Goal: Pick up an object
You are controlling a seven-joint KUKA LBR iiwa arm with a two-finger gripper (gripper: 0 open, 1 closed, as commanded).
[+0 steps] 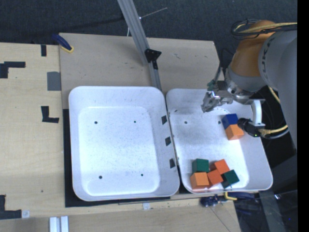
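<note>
— Gripper first: where does it sit?

— Over the right bin, near that bin's twelve o'clock edge, a little toward one. The arm reaches in from three o'clock, its orange band above the wrist.

— Fingers apart or together?

— I cannot tell; the tips are small and blurred against the white floor. Nothing shows between them.

— And the blocks?

— All in the right bin. A blue block lies at about four o'clock from the gripper, near it but apart. An orange block touches the blue one on its six o'clock side.

— The rest?

— A cluster at the bin's six o'clock end, well apart from the gripper: a green block, an orange one at its three o'clock, another orange just below the green, a red-orange one in the middle, and a dark green one at the cluster's four o'clock. They press against one another.

— The left bin?

— Beside the right one, at its nine o'clock, rims touching.
</note>
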